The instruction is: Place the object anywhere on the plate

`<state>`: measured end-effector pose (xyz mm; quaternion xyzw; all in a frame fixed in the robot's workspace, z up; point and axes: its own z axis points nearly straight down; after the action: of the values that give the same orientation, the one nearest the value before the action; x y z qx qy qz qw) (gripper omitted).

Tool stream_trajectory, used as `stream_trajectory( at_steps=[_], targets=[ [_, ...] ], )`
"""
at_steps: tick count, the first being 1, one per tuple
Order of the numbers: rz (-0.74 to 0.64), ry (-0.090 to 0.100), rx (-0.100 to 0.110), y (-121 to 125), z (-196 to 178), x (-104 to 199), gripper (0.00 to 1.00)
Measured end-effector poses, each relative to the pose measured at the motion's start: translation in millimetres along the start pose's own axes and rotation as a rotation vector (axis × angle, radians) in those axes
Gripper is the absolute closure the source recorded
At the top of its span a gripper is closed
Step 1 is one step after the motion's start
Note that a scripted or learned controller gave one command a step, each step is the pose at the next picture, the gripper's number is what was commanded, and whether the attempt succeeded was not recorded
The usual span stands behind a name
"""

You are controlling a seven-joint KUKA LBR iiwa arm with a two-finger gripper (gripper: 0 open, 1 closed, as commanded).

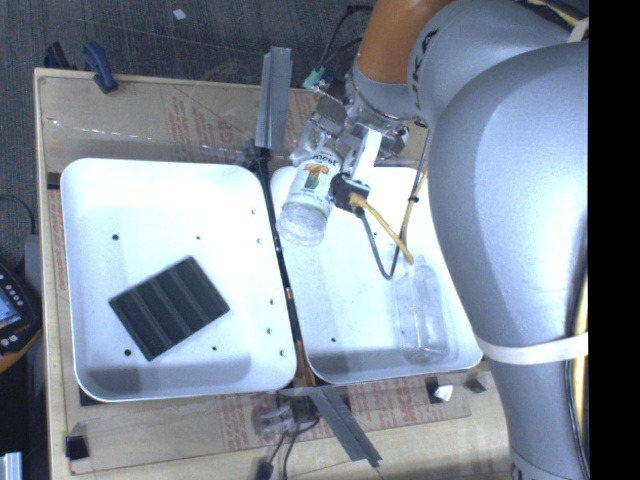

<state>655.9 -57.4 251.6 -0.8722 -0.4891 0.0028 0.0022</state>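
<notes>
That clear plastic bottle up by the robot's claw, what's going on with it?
The grey robot arm with the orange band reaches in over the right white bin. Its claw appears to grip a clear plastic bottle with a printed label, lifted and tilted above that bin's far left corner. A second clear plastic bottle lies in the same bin. The dark ribbed rectangular plate sits in the left white bin, so the bottle isn't placed yet.

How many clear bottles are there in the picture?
2: one bottle at the gripper, above the right bin's left edge; another bottle lies inside it. The arm may hide more.
</notes>
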Motion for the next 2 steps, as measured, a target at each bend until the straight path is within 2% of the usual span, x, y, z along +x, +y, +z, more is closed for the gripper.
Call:
stream_trajectory(
  at_steps=[1, 2],
  targets=[
    [0.016, 0.001, -0.004, 1.4, -17.1, -1.6, 1.0],
    [0.053, 0.0, -0.004, -0.1, -18.4, 0.4, 1.0]
  ],
)
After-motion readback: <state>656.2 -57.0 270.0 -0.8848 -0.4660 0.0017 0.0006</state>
